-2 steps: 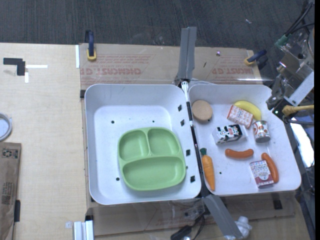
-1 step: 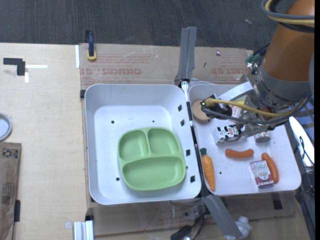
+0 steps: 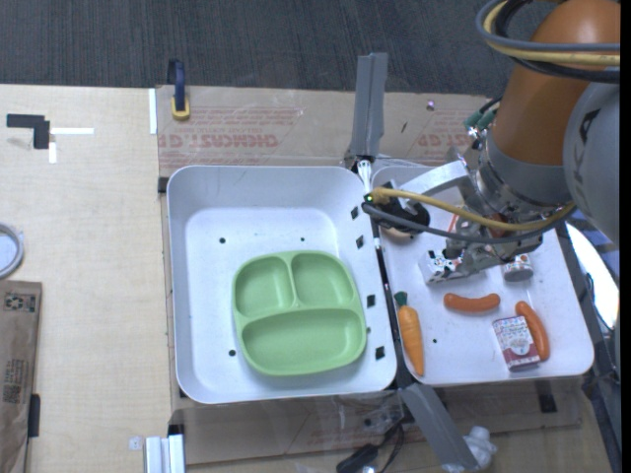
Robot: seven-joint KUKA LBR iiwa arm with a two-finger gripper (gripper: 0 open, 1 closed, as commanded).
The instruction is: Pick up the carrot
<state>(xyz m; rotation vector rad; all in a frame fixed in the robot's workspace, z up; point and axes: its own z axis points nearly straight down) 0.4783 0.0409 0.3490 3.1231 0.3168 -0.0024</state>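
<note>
The carrot (image 3: 410, 339), orange with a green top, lies along the left wall of the right bin (image 3: 582, 355) near its front corner. My gripper (image 3: 466, 257) hangs over the middle of that bin, up and to the right of the carrot and apart from it. Nothing is visibly held.
A green divided plate (image 3: 296, 312) lies in the left bin (image 3: 182, 264). The right bin also holds a hot dog (image 3: 471, 303) just below the gripper, a second sausage (image 3: 533, 329) beside a red-and-white box (image 3: 514, 343), and a brownish thing (image 3: 398, 230) at the back left.
</note>
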